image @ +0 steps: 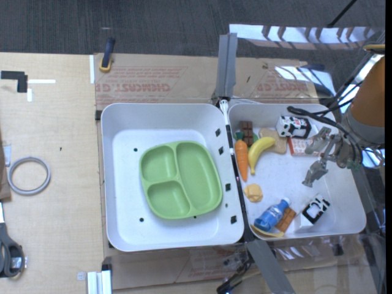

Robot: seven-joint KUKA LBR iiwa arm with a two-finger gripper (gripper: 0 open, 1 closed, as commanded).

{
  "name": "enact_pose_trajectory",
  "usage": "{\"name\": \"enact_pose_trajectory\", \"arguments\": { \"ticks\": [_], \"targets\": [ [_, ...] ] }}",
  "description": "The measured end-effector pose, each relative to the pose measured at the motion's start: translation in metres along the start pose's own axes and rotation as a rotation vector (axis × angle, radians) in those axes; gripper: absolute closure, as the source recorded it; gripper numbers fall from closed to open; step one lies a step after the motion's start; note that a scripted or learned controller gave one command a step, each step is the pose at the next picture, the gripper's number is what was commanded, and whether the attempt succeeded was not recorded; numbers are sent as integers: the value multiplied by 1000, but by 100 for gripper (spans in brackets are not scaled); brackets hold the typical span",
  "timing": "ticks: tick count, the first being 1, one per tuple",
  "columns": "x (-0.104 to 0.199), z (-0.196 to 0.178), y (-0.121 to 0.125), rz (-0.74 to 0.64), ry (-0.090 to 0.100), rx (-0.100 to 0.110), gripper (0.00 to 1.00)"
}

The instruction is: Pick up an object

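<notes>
My gripper (313,159) hangs over the right side of the right bin (349,225), its fingers spread open with nothing between them. Left of it lie a yellow banana (260,150) and an orange carrot (241,158). A black-and-white cow-patterned toy (293,126) and a red-and-white box (300,146) sit just behind the gripper. Toward the front are a small orange lump (253,192), a blue bottle (272,214) and a black-and-white object (316,210).
The left bin (116,164) holds a green divided plate (180,179). A grey tape roll (27,175) and scissors (9,259) lie on the wooden bench at the left. A grey divider post (226,66) stands behind the gap between the bins.
</notes>
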State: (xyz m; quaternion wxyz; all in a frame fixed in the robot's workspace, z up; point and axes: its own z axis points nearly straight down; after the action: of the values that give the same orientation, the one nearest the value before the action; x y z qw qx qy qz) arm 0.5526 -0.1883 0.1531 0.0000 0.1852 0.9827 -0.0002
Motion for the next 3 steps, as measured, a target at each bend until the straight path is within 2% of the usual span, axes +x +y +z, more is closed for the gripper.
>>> {"name": "enact_pose_trajectory", "arguments": {
  "ticks": [1, 2, 3],
  "targets": [
    [-54, 44, 119, -1, 0, -1, 0],
    [-40, 58, 41, 106, -9, -1, 0],
    [-78, 56, 40, 182, 34, -1, 0]
  ]
}}
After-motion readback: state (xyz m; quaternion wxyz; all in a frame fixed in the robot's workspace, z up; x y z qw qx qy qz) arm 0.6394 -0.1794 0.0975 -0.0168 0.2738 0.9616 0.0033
